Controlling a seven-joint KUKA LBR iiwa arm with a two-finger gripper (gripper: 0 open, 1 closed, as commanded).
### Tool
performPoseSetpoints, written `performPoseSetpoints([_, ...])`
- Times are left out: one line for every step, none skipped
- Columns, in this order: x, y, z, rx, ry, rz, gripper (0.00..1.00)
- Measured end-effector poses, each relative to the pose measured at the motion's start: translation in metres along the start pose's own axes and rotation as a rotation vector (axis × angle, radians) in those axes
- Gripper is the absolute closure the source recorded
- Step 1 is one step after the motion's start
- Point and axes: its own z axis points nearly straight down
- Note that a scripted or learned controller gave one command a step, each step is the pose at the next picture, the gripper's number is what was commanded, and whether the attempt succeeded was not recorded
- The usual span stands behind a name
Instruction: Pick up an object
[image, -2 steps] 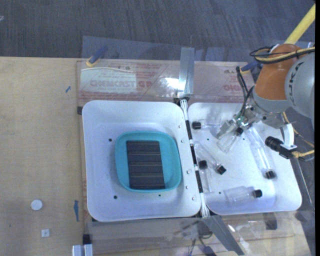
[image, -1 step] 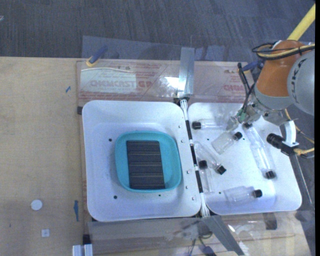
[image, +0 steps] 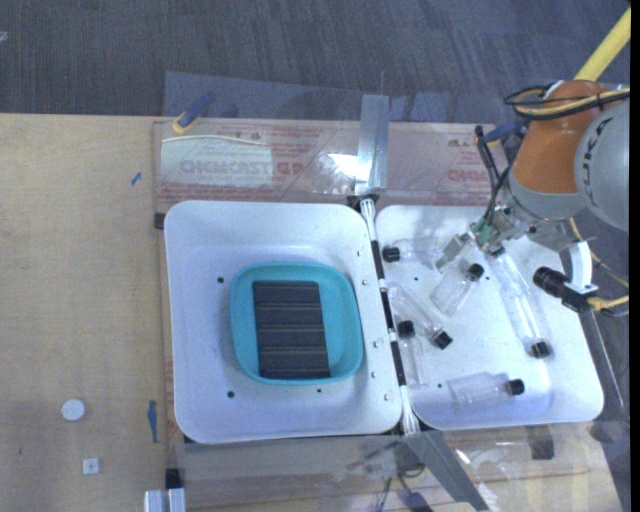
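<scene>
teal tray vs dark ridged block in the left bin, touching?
Touching. The camera view shows the dark ridged block lying flat inside the teal tray, resting on its floor, tray rim visible all round.

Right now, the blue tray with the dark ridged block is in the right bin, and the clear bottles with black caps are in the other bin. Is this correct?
Not quite. The camera view shows the blue tray with the dark ridged block in the left bin. The clear bottles with black caps are in the other bin, the right bin.
</scene>
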Motion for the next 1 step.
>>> performPoseSetpoints([0.0490, 0.0075, 0.0117, 0.006, 0.004, -0.040, 0.00])
